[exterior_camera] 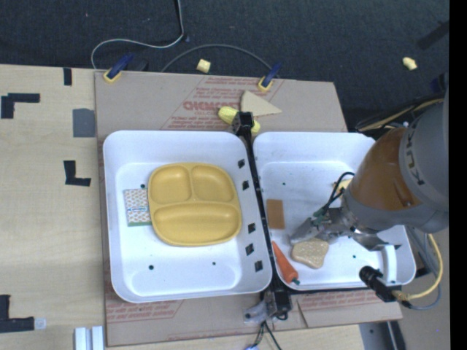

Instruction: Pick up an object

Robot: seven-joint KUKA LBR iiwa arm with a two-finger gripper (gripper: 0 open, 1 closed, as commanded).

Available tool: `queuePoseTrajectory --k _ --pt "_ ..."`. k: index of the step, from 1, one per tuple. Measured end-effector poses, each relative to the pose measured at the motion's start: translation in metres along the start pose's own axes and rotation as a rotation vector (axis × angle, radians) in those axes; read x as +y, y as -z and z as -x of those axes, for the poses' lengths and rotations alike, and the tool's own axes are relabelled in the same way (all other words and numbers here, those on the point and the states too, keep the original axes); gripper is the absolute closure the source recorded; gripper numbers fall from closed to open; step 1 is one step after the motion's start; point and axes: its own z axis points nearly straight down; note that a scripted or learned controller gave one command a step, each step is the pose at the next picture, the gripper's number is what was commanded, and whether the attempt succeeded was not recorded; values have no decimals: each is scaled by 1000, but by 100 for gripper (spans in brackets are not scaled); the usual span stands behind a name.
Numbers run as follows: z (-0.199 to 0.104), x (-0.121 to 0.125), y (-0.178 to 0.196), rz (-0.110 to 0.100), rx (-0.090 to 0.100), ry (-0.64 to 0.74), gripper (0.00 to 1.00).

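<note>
In the right bin (pixel 365 148), my gripper (pixel 306 232) reaches down from the grey and orange arm (pixel 394 177). Its tip is right at the upper edge of a beige, bread-shaped piece (pixel 311 254) lying on the bin floor. I cannot tell whether it touches the piece. An orange carrot-like stick (pixel 284 262) lies against the bin's left wall, just left of the beige piece. A small brown square (pixel 275 214) lies flat further up, left of the gripper.
The left bin (pixel 117 195) holds a yellow divided plate (pixel 195 203) and a small patterned block (pixel 136 206) at its left side. A black divider (pixel 252 188) with clips runs between the bins. Yellow and tan scraps (pixel 252 108) lie on the cardboard behind.
</note>
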Motion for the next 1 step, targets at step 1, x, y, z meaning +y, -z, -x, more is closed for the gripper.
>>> queuePoseTrajectory --k 1 --pt "-46 48 93 7 2 8 100"
